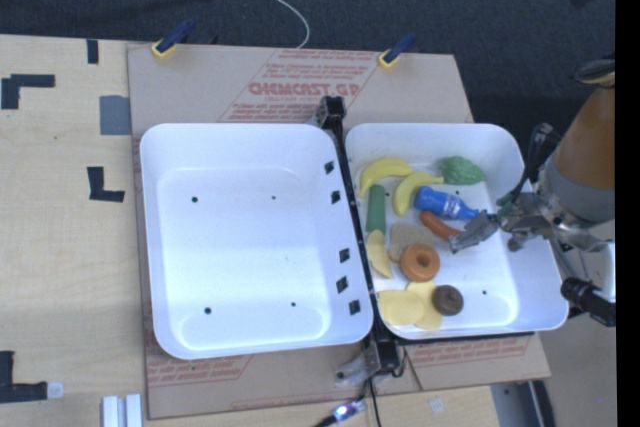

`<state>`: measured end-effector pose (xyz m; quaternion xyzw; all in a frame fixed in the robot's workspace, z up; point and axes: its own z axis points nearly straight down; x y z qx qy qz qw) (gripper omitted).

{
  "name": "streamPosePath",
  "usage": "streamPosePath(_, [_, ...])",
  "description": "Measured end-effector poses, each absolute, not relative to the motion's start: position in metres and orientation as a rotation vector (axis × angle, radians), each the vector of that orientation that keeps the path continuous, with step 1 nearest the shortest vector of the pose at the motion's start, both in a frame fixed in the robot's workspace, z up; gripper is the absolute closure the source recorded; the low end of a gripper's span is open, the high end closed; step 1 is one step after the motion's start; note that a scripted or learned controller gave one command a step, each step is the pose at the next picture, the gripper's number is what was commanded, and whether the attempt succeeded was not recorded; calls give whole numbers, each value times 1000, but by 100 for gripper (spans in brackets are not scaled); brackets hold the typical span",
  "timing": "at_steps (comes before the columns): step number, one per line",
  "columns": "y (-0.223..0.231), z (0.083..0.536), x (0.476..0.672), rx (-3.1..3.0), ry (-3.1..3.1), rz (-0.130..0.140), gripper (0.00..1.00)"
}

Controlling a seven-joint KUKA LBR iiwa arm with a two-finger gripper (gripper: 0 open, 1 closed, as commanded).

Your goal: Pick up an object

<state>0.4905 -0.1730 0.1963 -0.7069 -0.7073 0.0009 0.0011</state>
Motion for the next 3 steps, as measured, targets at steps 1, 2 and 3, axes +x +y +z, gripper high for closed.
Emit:
streamPosePath(1, [-118, 81, 502, -2211, -2222, 5, 0])
streamPosePath(2, [-121, 97, 503, -2217, -2221, 3, 100])
streamPosePath(3, [-58, 190, 563, -2215, -2237, -11, 100])
